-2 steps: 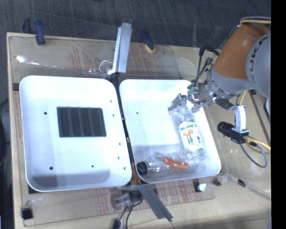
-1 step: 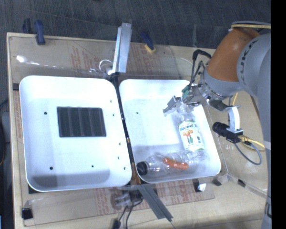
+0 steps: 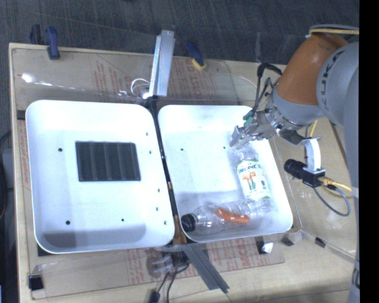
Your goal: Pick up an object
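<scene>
Camera view shows a clear labelled bottle [image 3: 252, 180] lying along the right bin's [image 3: 196, 144] right wall, a second bottle [image 3: 218, 218] below it. The gripper [image 3: 245, 133] sits at its upper end, grip state unclear; smooth plastic could slip away.

Bright, even overhead light washes out the two white bins [image 3: 88, 125], whose floors glare near pure white with little surface detail, while the dark floor [image 3: 177, 11] above the surface [image 3: 50, 68] stays dim and grainy. Soft shadows gather along the left bin's lower inside edge and beneath the arm [image 3: 322, 74] at right. The picture is low in resolution and slightly soft, so the clear bottles [image 3: 252, 182] blur into the bin.
</scene>
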### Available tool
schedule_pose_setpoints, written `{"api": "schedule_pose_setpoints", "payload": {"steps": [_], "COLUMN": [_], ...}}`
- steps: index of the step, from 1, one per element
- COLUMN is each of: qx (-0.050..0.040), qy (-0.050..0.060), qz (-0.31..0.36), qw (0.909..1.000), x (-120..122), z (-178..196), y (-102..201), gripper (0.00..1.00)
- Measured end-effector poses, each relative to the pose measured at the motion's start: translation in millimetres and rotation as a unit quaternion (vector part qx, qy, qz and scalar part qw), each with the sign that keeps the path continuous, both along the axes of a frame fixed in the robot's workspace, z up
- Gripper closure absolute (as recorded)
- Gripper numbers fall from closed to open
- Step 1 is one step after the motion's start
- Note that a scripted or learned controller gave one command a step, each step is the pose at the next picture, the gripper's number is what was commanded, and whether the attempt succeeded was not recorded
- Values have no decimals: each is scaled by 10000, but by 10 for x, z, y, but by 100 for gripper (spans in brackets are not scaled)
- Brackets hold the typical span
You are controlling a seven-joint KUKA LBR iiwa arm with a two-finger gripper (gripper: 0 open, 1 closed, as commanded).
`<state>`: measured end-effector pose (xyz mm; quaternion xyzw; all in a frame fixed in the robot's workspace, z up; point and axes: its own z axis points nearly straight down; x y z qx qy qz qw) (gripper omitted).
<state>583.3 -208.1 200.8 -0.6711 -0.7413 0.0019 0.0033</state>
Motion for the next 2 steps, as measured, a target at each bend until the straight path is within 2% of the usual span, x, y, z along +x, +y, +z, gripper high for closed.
{"api": "schedule_pose_setpoints", "payload": {"steps": [1,2], "qx": [0,-2], "qy": [-21,-22], "qz": [393,391], "qw": [9992,9992], "x": [212,212], "z": [-271,-270], "y": [53,52], "gripper": [100,0]}}
